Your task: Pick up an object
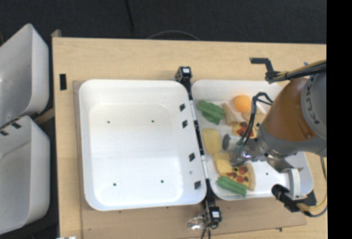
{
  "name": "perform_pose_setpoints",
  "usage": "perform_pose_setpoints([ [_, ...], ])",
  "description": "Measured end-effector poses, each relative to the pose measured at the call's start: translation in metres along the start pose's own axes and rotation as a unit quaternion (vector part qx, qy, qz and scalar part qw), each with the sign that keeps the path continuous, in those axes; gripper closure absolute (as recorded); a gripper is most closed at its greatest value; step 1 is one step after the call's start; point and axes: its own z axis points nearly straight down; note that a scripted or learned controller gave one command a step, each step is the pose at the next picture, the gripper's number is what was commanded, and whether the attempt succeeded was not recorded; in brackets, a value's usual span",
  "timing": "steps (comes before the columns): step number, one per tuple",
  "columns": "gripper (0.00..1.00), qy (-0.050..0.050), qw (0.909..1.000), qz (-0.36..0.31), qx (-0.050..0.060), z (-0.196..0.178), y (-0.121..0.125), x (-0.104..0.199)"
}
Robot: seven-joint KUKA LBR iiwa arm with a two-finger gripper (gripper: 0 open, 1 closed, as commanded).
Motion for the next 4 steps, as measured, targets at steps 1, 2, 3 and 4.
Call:
perform_pose_setpoints([
  [1,1.0,0.001,1.0,-0.004,0.001,0.001,0.033,0.033],
  [2,1.0,0.001,1.0,-0.005,-0.004,-0.106,0.074,0.076],
  [3,1.0,0.001,1.0,-0.004,-0.005,-0.209,0.099,0.093],
  [4,1.0,-0.001,1.0,-0.004,-0.008,-0.453,0.13,0.08],
])
